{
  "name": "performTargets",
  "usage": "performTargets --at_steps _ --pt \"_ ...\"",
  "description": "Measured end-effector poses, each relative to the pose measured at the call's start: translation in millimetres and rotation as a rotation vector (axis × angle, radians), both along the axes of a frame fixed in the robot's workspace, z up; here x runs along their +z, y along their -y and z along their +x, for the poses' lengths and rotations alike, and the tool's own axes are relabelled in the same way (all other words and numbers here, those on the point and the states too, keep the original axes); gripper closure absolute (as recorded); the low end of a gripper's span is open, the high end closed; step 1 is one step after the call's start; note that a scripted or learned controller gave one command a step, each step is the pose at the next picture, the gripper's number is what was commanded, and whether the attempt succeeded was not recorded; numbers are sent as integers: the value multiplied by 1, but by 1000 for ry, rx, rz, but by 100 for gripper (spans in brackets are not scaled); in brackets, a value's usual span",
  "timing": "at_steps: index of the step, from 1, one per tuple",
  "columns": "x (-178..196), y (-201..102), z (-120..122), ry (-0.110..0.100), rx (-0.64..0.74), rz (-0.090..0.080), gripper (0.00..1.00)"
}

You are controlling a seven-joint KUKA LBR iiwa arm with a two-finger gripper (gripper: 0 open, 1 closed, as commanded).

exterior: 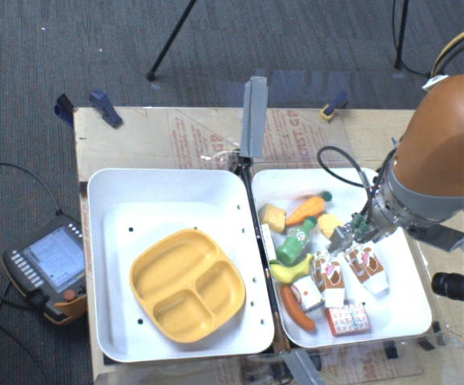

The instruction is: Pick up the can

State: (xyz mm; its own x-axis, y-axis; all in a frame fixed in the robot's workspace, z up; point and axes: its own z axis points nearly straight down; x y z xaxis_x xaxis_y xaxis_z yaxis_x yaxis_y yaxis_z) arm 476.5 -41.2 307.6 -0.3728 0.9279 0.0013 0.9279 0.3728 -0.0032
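Observation:
My gripper (347, 236) hangs low over the middle of the right bin (412, 295), on the grey arm with its orange band (440, 135) coming in from the right. Its tip is just above two brown-and-white printed packs (328, 271) (367, 265) and beside a small yellow piece (328, 225). Nothing shows between its fingers. I cannot tell which item in the pile is the can.
The right bin also holds a carrot (306, 209), green bottle (296, 244), banana (289, 272), hot dog (297, 310), yellow block (273, 217), white box (306, 293) and red-and-white box (347, 320). A yellow divided plate (187, 295) lies in the left bin (111, 207).

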Motion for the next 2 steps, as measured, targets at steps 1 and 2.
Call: performTargets --at_steps 1,2 --pt "-31 17 28 0 119 1 100" --pt "-27 57 0 2 424 2 100"
